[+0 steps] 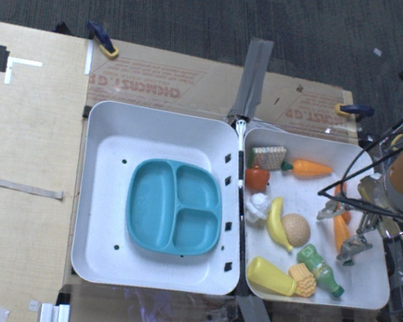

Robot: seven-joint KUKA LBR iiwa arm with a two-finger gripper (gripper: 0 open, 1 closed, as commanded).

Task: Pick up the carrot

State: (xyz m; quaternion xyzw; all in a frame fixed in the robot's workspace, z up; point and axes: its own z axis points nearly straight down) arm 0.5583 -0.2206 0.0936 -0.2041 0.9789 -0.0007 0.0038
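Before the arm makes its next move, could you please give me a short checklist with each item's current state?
1. Gripper is over the right white bin: ok.
2. Gripper is open, straddling the slim orange toy carrot: ok.
3. Fingers touch that carrot: cannot tell.
4. The second orange carrot with a green top lies apart, near the far wall: ok.
5. The green toy bottle lies apart from the gripper: ok.
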